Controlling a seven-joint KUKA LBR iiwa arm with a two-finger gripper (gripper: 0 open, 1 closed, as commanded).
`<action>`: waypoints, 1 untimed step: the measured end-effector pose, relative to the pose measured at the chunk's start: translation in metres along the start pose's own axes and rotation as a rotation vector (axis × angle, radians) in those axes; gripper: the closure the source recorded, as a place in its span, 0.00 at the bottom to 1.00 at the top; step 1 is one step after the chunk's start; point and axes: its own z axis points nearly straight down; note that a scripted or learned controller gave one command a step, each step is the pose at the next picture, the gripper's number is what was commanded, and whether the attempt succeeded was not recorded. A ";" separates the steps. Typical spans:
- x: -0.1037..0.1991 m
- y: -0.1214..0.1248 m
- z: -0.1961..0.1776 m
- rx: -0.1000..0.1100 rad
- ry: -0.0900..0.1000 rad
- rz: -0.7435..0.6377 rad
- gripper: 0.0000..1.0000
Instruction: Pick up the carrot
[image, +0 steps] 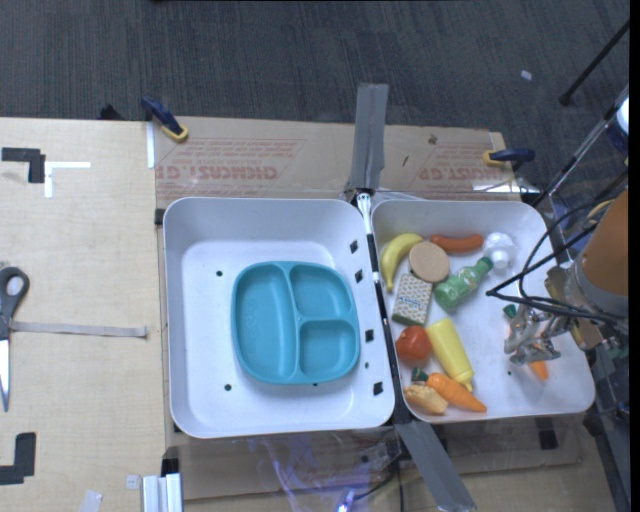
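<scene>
The carrot (458, 391) is orange and tapered and lies along the front edge of the right bin (565, 395), touching a pale pastry (424, 400) at its left end. My gripper (528, 338) hangs over the right part of that bin, well to the right of the carrot and apart from it. A small orange bit (540, 371) shows just below the gripper; I cannot tell what it is or whether it is held. The orange-banded wrist (610, 255) enters from the right.
The right bin also holds a banana (396, 254), a round cookie (429, 262), a red-orange sausage-like piece (457, 242), a green bottle (462, 283), a cracker (411, 298), a tomato (413, 345) and a yellow piece (450, 349). The left bin (200, 330) holds a teal divided plate (296, 322). Cables cross near the wrist.
</scene>
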 end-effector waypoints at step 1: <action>0.000 0.000 0.000 0.000 0.000 0.000 0.00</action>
